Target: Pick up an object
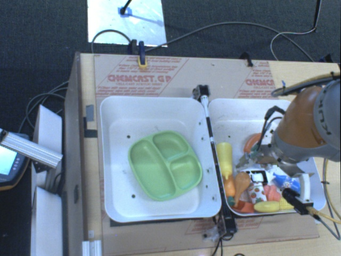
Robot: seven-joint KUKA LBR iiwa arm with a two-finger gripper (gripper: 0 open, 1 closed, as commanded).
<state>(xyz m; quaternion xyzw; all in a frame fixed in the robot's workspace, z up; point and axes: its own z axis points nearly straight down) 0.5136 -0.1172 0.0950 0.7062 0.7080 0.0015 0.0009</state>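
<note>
My gripper [259,163] hangs low over the middle of the right bin [234,113], above a heap of toy food. Just under it lie a small black-and-white piece [258,176] and a brown lump [242,181]. A yellow bottle [225,159] lies along the bin's left wall, with an orange carrot [229,187] below it. A yellow banana [269,207] and red pieces [245,206] rest at the front edge. An orange-red item [252,142] sits behind the gripper, and a blue item [288,183] lies to its right. The arm's wrist hides part of the heap.
The left bin [114,143] bears a green divided plate [165,164]. The arm's orange band [303,121] and grey body cover the right bin's right side. A cable [229,28] runs across the floor behind the bench.
</note>
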